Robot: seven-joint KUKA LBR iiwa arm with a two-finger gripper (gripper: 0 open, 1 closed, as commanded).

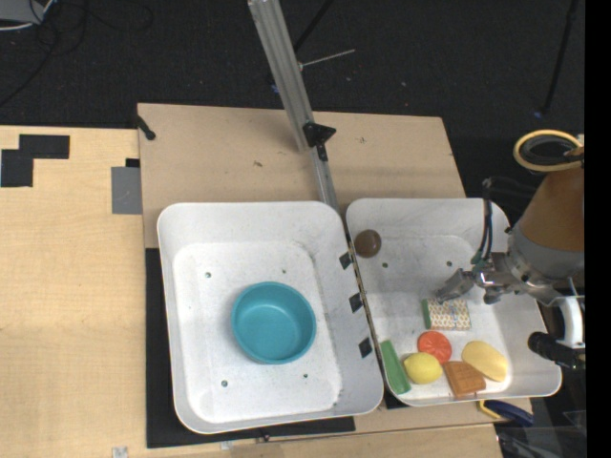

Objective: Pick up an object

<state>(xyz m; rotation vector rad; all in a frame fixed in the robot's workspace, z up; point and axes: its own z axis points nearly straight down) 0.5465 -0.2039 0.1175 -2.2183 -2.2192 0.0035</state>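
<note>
I count 2 white bins on the surface (401,151). The left bin (191,246) holds 1 teal bowl (274,322), upright, near its middle. The right bin (410,222) holds 7 things: 1 brown ball (368,243) near its upper left corner, 1 patterned pad (451,314) toward the middle, 1 red ball (434,343) just below the pad, 1 yellow ball (423,367) touching the red one from below, 1 green stick (393,366) lying along the left wall beside the yellow ball, 1 brown block (465,378) at the lower edge, and 1 yellow lemon (485,360) just right of the block.

The arm (558,222) comes in from the right, with the claw (465,285) low over the right bin, just above the pad's upper edge. I see grey prongs there, but I cannot tell how far apart they stand, nor whether they touch the pad. I see nothing clearly between them.
</note>
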